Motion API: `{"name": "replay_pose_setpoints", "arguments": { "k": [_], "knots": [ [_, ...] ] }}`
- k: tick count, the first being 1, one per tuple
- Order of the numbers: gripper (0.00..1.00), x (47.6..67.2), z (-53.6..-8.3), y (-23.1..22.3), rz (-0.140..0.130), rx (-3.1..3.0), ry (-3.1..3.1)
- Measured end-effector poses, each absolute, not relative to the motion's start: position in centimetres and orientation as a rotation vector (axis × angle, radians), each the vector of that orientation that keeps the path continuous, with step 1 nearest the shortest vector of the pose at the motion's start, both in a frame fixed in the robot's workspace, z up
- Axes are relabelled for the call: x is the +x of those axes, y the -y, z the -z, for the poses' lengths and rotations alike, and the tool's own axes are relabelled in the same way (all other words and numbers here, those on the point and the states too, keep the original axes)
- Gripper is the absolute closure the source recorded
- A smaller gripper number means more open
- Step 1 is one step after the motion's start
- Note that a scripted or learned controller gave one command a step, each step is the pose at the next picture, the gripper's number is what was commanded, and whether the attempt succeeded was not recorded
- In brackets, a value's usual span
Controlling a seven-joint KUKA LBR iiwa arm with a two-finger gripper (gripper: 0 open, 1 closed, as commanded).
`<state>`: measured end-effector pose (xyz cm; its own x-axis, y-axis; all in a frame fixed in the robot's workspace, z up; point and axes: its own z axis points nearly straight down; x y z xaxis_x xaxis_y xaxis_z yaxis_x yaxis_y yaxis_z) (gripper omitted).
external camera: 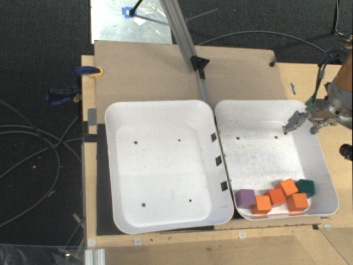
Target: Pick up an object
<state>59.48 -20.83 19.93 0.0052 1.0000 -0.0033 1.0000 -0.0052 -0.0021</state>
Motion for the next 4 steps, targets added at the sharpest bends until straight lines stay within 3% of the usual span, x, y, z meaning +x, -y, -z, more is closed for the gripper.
{"name": "replay_pose_setpoints", "arguments": {
  "k": [4],
  "knots": [
    [0.0,59.71,-20.11,20.38,-0.002,2.219,-2.221]
  ]
}}
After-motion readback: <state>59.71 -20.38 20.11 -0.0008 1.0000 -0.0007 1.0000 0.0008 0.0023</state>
